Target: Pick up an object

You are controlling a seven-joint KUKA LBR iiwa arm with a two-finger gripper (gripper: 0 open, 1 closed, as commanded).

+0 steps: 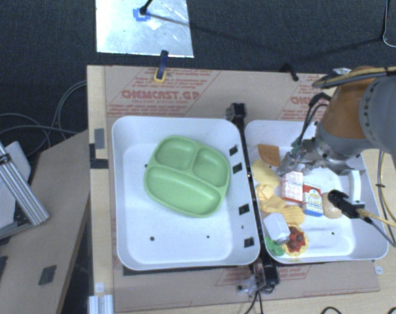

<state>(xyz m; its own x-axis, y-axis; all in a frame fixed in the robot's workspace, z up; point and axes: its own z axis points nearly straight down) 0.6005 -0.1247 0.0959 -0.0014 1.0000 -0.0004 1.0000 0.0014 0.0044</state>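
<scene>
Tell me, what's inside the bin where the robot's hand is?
A heap of small things: yellow pieces, a red-and-white box, a brown piece. The arm hides the far corner of the bin.

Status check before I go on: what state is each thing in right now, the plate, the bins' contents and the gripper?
green divided plate: right side up, flat in the left bin.
right bin: loaded along its left side.
toy food: heaped, pieces touching.
red and white carton: lying flat on the heap.
gripper: low over the heap, by the carton's far end.
</scene>
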